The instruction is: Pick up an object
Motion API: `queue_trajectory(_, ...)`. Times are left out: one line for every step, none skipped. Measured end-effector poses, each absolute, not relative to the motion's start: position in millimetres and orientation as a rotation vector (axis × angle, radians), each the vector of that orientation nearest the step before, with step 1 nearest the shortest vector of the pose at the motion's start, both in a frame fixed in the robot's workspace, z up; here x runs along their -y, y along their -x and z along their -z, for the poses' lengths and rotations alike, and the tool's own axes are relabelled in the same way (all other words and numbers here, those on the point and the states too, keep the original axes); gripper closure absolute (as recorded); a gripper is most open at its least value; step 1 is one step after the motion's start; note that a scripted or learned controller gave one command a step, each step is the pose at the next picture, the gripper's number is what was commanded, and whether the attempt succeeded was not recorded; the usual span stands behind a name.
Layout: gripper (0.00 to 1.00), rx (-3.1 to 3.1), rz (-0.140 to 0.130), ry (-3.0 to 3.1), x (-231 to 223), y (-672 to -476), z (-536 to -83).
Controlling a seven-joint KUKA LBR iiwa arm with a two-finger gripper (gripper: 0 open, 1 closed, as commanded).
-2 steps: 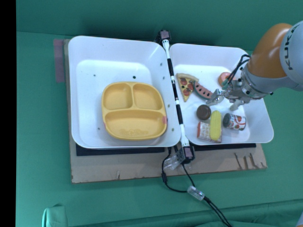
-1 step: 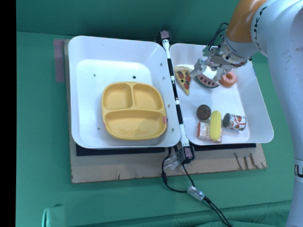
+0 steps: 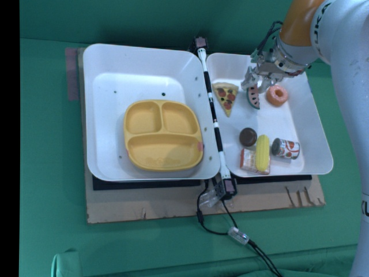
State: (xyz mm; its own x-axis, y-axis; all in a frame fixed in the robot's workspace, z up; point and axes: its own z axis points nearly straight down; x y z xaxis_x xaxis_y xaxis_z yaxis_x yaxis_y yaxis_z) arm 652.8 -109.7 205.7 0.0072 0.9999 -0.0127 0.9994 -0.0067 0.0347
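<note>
Toy watermelon slice (image 3: 253,98), red with a green rind, lies in the right white bin (image 3: 316,133) between a pizza slice (image 3: 226,96) and a pink doughnut (image 3: 277,95), directly under the two-finger gripper (image 3: 257,85), whose fingers stand apart, holding nothing.

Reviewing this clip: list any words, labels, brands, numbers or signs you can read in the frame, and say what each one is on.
No text can be read in this frame.
Toy can: a red and white label, too small and blurred to read.
Packet under the corn: printed face, blurred, unreadable.
Arm: dark marking beside the orange band, cut off and not legible.
Yellow tray and both bins: no markings I can make out.
</note>
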Motion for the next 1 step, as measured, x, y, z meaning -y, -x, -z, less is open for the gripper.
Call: queue_trajectory(1.00,-2.209,-0.013,-2.218,54.8,-634.0,-293.1)
